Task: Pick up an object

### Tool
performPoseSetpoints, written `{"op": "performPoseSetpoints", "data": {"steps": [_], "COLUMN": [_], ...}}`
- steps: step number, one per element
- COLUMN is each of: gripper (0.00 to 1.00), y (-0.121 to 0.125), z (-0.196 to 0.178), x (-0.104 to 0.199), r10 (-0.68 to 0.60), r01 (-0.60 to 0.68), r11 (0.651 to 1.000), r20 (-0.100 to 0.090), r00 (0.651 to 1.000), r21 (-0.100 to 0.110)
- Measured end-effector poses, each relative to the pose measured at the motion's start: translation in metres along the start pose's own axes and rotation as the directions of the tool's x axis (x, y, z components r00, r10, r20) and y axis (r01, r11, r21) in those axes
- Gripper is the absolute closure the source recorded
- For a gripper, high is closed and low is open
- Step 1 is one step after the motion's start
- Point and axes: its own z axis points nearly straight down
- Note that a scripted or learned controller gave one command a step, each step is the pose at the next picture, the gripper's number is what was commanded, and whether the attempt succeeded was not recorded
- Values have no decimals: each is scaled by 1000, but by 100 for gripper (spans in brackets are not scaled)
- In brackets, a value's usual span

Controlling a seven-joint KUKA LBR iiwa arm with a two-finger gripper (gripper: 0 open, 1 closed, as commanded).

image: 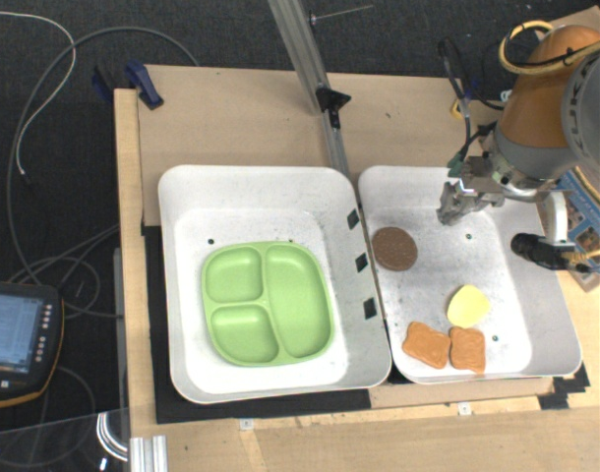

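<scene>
Along the near edge of the right bin [536, 362] lie two orange pieces [446, 346], touching, with a yellow piece [468, 306] just behind them. Farther back, by the bin's left wall, sits a brown disc [394, 248]. At the far end hovers the gripper [455, 207], nothing visibly held. Every object lies nearward of it, the disc probably closest.

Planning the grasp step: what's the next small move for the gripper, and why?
Probably shift toward the brown round patty and descend over it. The gripper hangs above bare floor in the right bin holding nothing, and the patty is the nearest item, lying apart from the yellow piece and orange pieces.
</scene>
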Motion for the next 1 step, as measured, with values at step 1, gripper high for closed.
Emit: {"op": "performPoseSetpoints", "data": {"steps": [1], "gripper": [100], "y": [48], "z": [10], "x": [-72], "r10": [1], "r01": [-1], "r11": [1000], "r20": [2], "r00": [1000], "r21": [-2]}}
